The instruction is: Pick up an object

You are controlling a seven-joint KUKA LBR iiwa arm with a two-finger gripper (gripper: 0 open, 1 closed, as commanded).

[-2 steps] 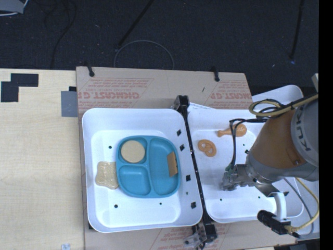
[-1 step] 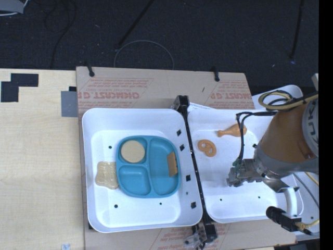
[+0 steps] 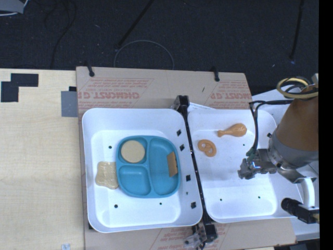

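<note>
In the right bin [image 3: 229, 212] lie a tan drumstick-shaped toy [image 3: 233, 131] near the back and a brown pretzel [image 3: 207, 148] to its left. My gripper [image 3: 248, 170] hangs low over the right side of this bin, about 80 px right of the pretzel and below the drumstick, touching neither. Nothing shows between its fingers. The left bin [image 3: 99, 212] holds a blue divided tray [image 3: 148, 184] with a round tan cracker [image 3: 132, 151] in its back-left section and a small brown piece [image 3: 172, 164] on its right section. A pale bread slice [image 3: 106, 174] rests beside the tray's left edge.
The arm's grey body and orange band [image 3: 301, 129] fill the right edge above the right bin. A black divider clamp [image 3: 188, 165] runs between the bins. Brown cardboard [image 3: 156, 90] lies behind them, and a wooden bench top [image 3: 36, 165] extends left.
</note>
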